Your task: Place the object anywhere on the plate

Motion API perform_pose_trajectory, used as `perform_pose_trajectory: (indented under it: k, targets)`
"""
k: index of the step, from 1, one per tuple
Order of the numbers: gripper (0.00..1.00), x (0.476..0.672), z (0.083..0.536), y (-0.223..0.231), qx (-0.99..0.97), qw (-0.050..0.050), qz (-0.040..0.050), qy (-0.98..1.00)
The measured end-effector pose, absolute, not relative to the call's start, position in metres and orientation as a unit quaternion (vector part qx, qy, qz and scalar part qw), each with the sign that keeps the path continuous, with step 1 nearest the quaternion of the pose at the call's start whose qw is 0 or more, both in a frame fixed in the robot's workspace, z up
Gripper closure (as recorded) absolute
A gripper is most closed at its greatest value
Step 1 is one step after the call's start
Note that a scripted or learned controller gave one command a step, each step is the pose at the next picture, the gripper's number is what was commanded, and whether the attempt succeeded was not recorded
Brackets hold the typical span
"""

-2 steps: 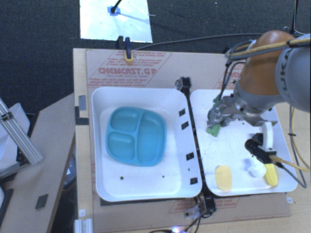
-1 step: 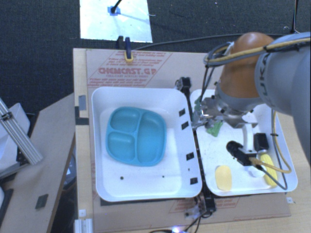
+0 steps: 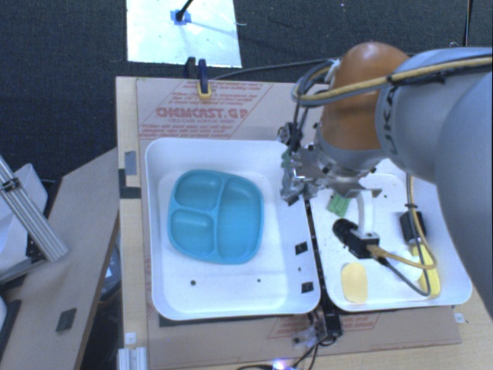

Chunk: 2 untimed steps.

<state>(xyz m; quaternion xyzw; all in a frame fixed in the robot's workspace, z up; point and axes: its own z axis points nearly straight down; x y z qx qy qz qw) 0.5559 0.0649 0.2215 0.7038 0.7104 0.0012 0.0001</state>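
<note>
the gripper (image 3: 295, 177) hangs over the seam between the two bins; i cannot tell its state. the plate (image 3: 216, 216) lies just left of it in the left bin (image 3: 231, 295). a green block (image 3: 337, 203) sits just right of it.

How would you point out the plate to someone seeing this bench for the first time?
Start with the two white bins side by side and take the left bin, away from the arm. The plate lies flat in its middle: light blue, a rounded square split into three sections, unlike the small yellow and black items in the right bin.
</note>
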Motion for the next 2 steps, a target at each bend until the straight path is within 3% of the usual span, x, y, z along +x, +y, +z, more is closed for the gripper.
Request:
perform_pose_trajectory:
  k: [1, 2]
  targets:
    - [1.0, 0.554, 0.2298, 0.1114, 0.704, 0.0, 0.001, 0.71]
    - [0.0, 0.5543, 0.2296, 0.1084, 0.705, 0.0, 0.0004, 0.709]
